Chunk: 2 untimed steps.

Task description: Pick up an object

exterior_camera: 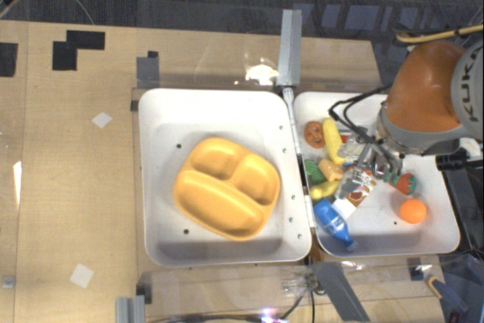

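**Hand low over the right bin's pile**

The toys sit crowded in the left half of the right bin point(439, 238): a yellow banana point(331, 134) standing lengthwise up-frame, a blue bottle point(333, 222) slanting toward the lower right, a small brown-and-white packet point(358, 191) between them. The hand point(370, 166) hangs right above that packet, the banana just to its left. Grasping or released? Cannot tell, the wrist hides it. An orange ball point(412, 211) lies apart, lower right. Left bin point(159, 163) carries a yellow tray point(227, 187).
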### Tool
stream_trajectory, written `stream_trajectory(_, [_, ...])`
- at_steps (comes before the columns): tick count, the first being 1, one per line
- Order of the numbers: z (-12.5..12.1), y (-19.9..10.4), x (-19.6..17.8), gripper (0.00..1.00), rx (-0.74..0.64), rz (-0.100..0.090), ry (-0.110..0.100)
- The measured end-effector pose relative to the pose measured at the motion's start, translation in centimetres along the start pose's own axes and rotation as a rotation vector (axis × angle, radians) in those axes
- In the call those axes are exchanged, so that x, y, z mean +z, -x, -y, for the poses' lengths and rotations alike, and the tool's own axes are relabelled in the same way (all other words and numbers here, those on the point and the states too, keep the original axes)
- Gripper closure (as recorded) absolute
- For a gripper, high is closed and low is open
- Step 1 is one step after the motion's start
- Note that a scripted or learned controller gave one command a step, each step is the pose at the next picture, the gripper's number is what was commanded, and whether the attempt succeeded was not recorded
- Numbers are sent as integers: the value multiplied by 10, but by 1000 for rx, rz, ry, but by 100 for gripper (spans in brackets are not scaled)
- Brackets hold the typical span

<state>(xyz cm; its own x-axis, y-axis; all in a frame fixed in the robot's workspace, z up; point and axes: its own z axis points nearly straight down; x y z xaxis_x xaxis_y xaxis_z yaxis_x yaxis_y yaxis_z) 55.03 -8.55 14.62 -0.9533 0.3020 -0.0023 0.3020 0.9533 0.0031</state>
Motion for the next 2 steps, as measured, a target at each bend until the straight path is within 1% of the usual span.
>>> stream_trajectory(1, [27, 20, 35, 0, -72, 25, 3])
stream_trajectory(2, [5, 49, 57, 0, 315, 10, 1])
